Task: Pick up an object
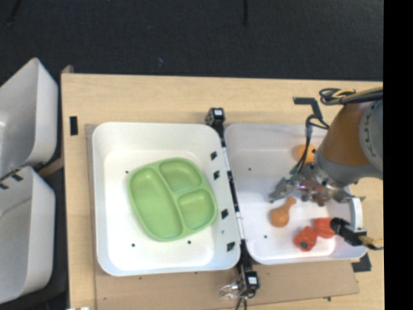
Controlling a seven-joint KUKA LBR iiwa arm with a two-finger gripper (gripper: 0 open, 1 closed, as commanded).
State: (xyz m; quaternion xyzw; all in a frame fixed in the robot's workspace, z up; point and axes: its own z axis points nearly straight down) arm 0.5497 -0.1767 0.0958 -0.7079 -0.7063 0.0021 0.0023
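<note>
Three small toys are lying in the right bin (258, 141), so we are hovering the end effector (298, 189) over the orange pear-shaped one (282, 214), though we cannot tell its opening.

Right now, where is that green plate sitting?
The green plate lies in the left bin of the camera view, near its middle, apart from the toys and the claw over in the right bin.

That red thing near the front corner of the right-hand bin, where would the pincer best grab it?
Probably across the round red end, coming straight down from above. The red toy lies flat on the bin floor, so its top is exposed. The bin's front wall sits close beside it, leaving little room for a sideways approach. Its finer shape is too small to tell.
</note>
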